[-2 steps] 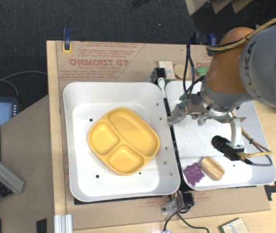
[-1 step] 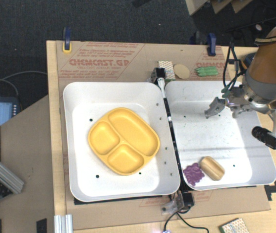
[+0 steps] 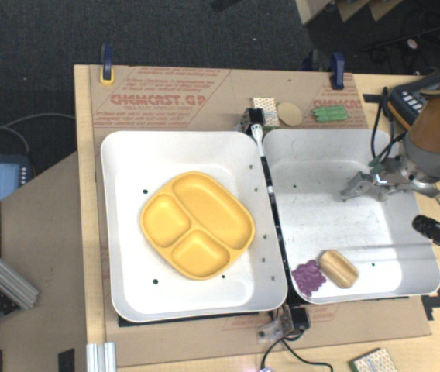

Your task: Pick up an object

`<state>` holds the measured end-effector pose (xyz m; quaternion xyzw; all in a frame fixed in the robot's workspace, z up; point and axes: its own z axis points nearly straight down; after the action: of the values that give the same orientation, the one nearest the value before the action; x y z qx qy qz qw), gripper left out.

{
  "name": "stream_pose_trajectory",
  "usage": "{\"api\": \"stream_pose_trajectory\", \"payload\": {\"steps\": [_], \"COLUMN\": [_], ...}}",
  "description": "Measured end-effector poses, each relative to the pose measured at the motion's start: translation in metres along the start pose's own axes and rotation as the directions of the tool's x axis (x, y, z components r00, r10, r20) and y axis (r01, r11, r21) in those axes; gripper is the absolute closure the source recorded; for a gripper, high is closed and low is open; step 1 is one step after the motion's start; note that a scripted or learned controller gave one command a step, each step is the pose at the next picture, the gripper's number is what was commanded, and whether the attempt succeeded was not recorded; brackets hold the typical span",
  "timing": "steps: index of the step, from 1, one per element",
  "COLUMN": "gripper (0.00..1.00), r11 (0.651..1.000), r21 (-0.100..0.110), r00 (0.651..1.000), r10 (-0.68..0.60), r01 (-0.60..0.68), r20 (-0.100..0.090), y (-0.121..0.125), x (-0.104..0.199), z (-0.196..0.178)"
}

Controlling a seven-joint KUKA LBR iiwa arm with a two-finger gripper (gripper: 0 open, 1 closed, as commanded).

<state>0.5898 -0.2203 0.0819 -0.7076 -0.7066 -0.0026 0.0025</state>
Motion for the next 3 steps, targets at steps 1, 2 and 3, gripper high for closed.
{"api": "stream_pose_trajectory", "payload": {"steps": [1, 2, 3], "gripper": [0.0, 0.0, 0.0], "r11": [1.0, 1.0, 1.0], "r21": [0.0, 0.0, 0.009], "r00": [1.0, 1.0, 1.0], "r10": [-0.005, -0.005, -0.01], "r01": [0.005, 0.005, 0.01], "r20": [0.002, 0.002, -0.001], "y": [0.0, 0.0, -0.088], "x": [0.005, 0.005, 0.137], "z": [-0.003, -0.003, -0.001]}}
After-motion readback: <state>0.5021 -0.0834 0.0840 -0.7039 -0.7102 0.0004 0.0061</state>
